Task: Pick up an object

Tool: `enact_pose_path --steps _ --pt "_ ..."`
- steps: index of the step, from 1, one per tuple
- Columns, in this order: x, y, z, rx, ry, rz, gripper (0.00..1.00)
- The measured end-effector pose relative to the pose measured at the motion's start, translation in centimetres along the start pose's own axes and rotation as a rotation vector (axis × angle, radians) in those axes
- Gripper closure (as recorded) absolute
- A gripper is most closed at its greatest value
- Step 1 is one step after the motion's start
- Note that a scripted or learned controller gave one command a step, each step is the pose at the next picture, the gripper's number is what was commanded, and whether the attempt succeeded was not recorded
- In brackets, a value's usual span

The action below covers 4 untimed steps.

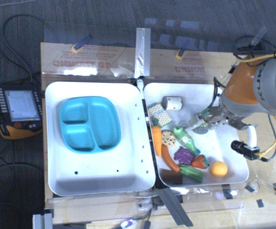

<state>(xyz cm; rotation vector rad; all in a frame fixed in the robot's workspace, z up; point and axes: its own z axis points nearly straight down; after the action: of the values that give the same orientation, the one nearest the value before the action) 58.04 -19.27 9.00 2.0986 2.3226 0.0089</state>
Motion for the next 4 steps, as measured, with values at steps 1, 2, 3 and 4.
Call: enact_pose_path --steps 1,2,3,4 --pt "-2.3 4.4 -0.1 0.001 0.016 -0.022 0.00" --pt "-1.9 1.0 -0.3 -0.006 0.009 -0.012 0.00" --pt "-2.3 3.7 -0.2 0.001 0.015 0.010 0.00" --pt "-2.1 1.6 -0.3 -0.008 0.009 0.016 0.00"
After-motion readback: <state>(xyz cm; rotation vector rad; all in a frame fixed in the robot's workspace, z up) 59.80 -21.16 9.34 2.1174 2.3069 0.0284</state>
